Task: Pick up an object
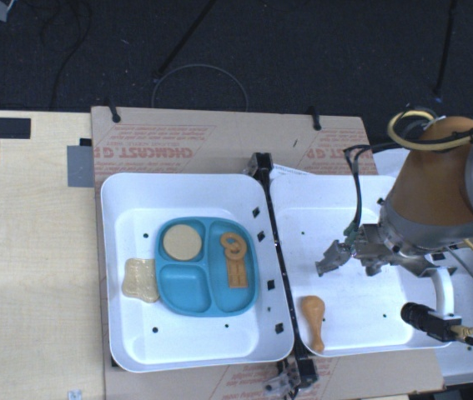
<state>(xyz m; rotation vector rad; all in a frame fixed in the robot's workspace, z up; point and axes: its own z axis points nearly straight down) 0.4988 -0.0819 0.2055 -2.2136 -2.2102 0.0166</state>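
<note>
Drumstick point(313, 322) lies at the right bin's point(344, 202) near-left corner. We hover our gripper point(334, 259) above the bin floor, well apart from it; we cannot tell its opening.

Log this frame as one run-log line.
hand over right bin, nothing held | drumstick toy at bin's front-left | blue divided plate in left bin
</note>
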